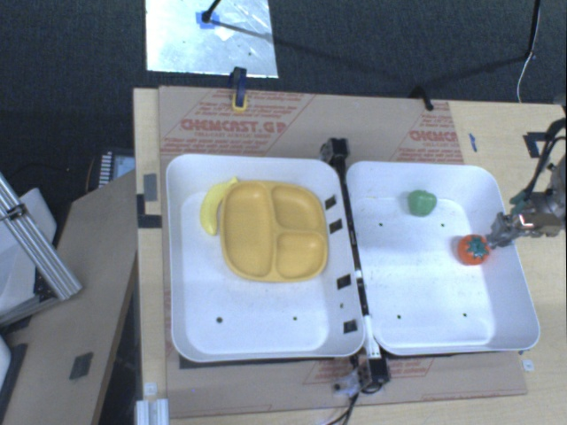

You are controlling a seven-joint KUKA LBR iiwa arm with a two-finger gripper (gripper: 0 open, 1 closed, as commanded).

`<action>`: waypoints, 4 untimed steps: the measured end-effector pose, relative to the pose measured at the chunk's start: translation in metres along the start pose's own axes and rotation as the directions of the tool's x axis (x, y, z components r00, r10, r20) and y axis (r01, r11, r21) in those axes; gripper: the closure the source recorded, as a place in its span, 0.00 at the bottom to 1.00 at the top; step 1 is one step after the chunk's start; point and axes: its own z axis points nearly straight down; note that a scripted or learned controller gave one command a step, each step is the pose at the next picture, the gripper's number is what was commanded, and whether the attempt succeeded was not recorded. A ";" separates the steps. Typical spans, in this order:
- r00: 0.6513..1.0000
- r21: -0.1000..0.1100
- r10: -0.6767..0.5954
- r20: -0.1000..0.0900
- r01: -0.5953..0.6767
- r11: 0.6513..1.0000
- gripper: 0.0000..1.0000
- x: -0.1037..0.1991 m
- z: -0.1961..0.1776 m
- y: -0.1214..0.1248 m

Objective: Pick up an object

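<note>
Two shallow white bins sit side by side on the tabletop [146, 131], which is covered by a brown sheet printed with red lettering. The left bin [190, 326] contains a yellow divided tray [270, 230] with three compartments, placed slightly far of the bin's centre. A yellow banana [213, 204] lies against the tray's left edge, touching it or just beside it.

The right bin [425, 326] contains two small items. A green object [422, 203] rests in the far half of the bin, close to the far wall. An orange-red object with a teal patch [473, 250] rests near the right wall, well apart from the green object.

The hand [502, 234] is positioned at the right rim of the right bin, just beside the orange-red object on its right side. Contact between the two cannot be determined at this resolution. The spread of the hand cannot be determined either; that area is blurred and small.

A yellow clamp [239, 92] grips the far edge of the brown sheet. A reflective silver sheet [211, 25] lies on the dark floor beyond the tabletop.
</note>
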 end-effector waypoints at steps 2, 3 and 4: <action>1.000 0.002 -0.005 -0.004 0.005 1.000 1.00 0.105 0.007 0.055; 1.000 0.005 -0.004 -0.004 0.004 1.000 1.00 0.150 0.020 0.071; 1.000 0.003 -0.004 -0.004 0.004 1.000 1.00 0.199 0.013 0.086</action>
